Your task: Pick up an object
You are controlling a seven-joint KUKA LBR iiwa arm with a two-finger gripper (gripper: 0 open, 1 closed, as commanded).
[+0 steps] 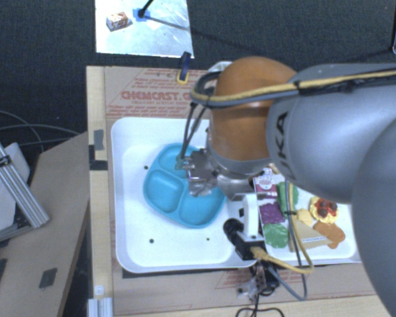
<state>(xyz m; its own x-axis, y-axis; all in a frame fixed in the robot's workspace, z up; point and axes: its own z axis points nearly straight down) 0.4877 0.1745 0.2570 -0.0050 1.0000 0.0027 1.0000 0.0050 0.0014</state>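
Observation:
A blue divided plastic tray [166,191] lies in the left white bin [129,243], right of the bin's middle. My gripper [197,179] hangs low over the tray's right half, at or just above its surface, under the orange band of the wrist. The grey arm covers the upper right of the view and hides much of the right bin [346,256]. In that bin lie a green block [275,234], a purple piece [270,212], a white printed packet [268,179] and a yellow piece with red spots [323,211].
Both bins rest on a brown cardboard sheet [152,94] with red print. A blue and yellow clip [183,68] sits on its far edge. Beyond it a shiny sheet [158,35] holds a small box [118,22]. Aluminium framing [13,190] stands at the left.

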